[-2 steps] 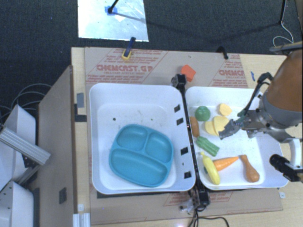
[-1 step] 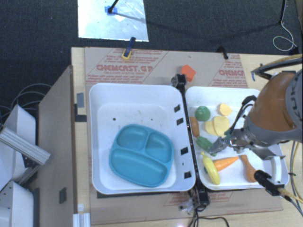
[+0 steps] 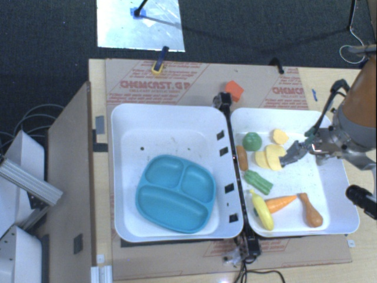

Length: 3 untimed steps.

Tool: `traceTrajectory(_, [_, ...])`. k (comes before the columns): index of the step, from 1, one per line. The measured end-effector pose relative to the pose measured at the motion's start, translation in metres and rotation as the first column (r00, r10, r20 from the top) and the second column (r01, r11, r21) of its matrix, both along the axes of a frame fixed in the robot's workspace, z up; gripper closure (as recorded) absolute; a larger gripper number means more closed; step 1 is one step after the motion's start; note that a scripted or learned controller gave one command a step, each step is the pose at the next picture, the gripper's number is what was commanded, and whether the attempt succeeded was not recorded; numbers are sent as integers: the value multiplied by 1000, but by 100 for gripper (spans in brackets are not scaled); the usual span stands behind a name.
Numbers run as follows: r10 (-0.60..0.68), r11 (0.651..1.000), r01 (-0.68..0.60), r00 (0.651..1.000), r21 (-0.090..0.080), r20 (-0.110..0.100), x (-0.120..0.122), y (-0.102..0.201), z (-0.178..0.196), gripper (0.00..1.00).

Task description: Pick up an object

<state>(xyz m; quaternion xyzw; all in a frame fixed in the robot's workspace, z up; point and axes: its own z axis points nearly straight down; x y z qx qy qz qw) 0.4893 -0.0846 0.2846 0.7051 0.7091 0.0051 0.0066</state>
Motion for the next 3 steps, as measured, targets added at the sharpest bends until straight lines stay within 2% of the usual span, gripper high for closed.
traceTrajectory(1, [-11,1000,11,1000,1,-22,-4,-65,-104,0])
traceTrajectory(2, [1,1000,-1,1000,3,-17,-3,-20,-205,0])
traceTrajectory(3, [6,1000,-6,1000,3,-3,28,42,-94,0])
